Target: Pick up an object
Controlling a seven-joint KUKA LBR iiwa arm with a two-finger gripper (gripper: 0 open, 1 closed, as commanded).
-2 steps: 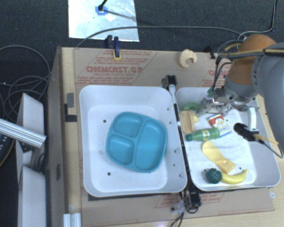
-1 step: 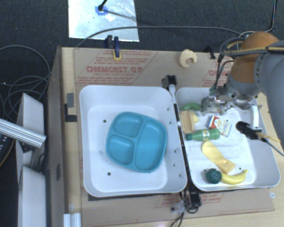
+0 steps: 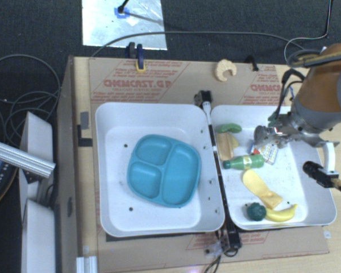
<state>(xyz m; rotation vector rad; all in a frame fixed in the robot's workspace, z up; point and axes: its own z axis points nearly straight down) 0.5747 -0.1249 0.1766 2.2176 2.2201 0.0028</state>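
Over the right bin: I see the gripper (image 3: 265,136) hanging low at about 1 o'clock from the bin's centre, the grey arm with its orange band (image 3: 324,90) reaching in from 3 o'clock.
Gripper state: I cannot tell how the gripper is set; its metal end blurs into the items beneath it.
Right bin (image 3: 324,209): it holds all the loose objects I could pick.
Green bottle (image 3: 244,162): lying on its side near the bin's centre, just at 7 o'clock from the gripper, cap end pointing toward 9 o'clock.
Small patterned packet (image 3: 269,153): directly under the gripper's tip, touching or nearly touching it; I cannot tell which.
Green curved piece (image 3: 229,128): at 11 o'clock in the bin, near the dividing wall.
Tan block (image 3: 227,147): just at 6 o'clock from the green curved piece.
Yellow wedge (image 3: 260,189): at 6 o'clock from the bottle.
Banana (image 3: 283,212): at the 6 o'clock rim, beside a dark teal ball (image 3: 255,211).
Left bin (image 3: 111,152): it carries a blue divided plate (image 3: 162,170) in its middle.
Bench (image 3: 159,81): a pale curled object (image 3: 225,69) lies at 12 o'clock beyond the bins.
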